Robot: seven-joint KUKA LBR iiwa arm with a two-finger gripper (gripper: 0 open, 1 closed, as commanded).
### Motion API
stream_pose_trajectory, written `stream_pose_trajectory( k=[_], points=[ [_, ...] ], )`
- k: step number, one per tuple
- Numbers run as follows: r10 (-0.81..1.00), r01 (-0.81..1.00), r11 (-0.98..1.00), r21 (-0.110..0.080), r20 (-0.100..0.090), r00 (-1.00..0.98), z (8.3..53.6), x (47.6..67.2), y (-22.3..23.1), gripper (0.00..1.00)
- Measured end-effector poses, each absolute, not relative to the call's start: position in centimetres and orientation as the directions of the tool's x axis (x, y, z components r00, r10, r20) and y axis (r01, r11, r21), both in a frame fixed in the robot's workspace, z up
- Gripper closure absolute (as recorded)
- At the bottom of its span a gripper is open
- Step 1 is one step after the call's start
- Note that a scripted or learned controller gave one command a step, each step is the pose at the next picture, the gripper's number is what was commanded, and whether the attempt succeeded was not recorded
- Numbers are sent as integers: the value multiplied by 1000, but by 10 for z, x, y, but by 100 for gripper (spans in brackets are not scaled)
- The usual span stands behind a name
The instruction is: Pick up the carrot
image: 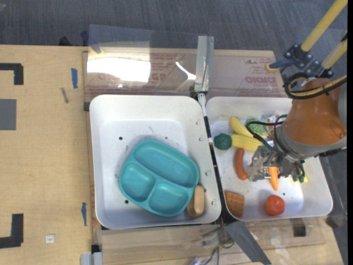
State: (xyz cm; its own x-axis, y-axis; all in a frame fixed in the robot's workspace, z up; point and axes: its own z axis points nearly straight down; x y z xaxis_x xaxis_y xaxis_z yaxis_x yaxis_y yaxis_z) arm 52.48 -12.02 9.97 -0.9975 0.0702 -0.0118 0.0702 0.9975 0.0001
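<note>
The gripper [268,169] hangs low in the right bin [317,203] with the carrot [273,178] clamped between its fingers, the carrot's top hidden by them. Around it lie a sausage [240,163], tomato [274,204], waffle [235,202] and corn [245,142]. The left bin [110,120] holds a teal divided plate [159,176].

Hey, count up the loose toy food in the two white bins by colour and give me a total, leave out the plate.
Yellow: 2, banana and corn
Orange: 1, carrot
Red: 2, sausage and tomato
Green: 1, round piece
Tan: 2, bread roll and waffle
Total: 8 that show clearly
</note>
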Motion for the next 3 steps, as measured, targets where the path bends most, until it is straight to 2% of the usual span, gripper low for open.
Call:
stream_pose_trajectory(
  k=[1, 3],
  points=[
    [-170, -170, 985, -2, -10, -985, 186, 487, -88, 100],
    [-169, -169, 986, -4, -25, -985, 207, 491, -87, 100]
  ],
)
